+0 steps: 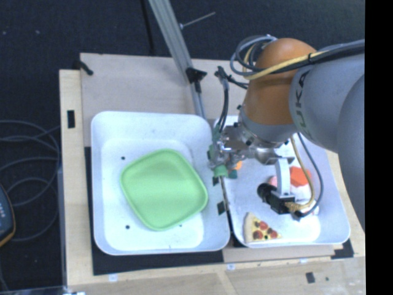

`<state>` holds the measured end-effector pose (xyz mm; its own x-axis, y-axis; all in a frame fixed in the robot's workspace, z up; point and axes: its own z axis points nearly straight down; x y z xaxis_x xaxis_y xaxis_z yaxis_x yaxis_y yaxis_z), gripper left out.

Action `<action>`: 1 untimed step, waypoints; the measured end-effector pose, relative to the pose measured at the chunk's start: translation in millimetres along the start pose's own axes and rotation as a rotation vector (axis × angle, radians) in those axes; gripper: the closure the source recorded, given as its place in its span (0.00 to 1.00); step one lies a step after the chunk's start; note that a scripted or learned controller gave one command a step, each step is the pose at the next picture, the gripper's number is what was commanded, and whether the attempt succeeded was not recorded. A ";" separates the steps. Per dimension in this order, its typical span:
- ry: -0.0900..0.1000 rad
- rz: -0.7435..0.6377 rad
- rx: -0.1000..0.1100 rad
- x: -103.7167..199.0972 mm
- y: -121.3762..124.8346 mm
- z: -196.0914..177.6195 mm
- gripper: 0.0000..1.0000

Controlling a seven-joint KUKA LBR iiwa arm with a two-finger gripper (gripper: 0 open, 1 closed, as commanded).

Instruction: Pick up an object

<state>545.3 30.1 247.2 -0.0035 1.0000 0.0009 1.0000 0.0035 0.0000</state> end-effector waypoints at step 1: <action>0.000 0.000 0.000 47.9 15.2 2.5 1.00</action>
